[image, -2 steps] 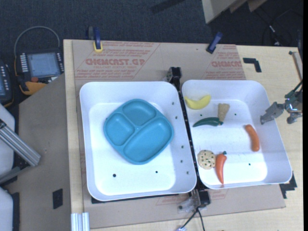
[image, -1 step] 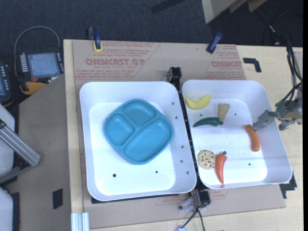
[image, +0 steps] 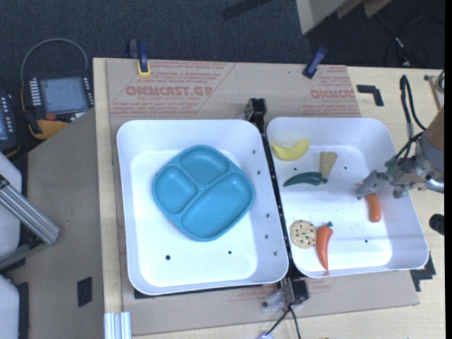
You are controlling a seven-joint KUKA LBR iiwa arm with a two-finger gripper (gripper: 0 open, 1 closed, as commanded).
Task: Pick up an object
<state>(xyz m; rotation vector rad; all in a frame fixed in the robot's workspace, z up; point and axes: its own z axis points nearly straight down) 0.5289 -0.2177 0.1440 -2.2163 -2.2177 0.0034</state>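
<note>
The right bin (image: 395, 256) holds several small items. A yellow banana (image: 291, 149) lies at its far left, with a tan cone-shaped piece (image: 327, 164) and a green chili (image: 305, 179) just below it. A speckled cookie (image: 302, 234) and an orange carrot (image: 323, 244) lie near the front left. A short orange-red sausage (image: 373, 208) lies on the right side. My gripper (image: 381, 184) hangs low over the right part of this bin, directly above the sausage's upper end. Whether it touches the sausage is unclear.
A blue divided plate (image: 203, 191) sits in the middle of the left bin (image: 141, 260). Clamps (image: 256, 108) join the bins at the back and at the front (image: 293, 292). Black cables (image: 408, 111) run along the arm at the right edge.
</note>
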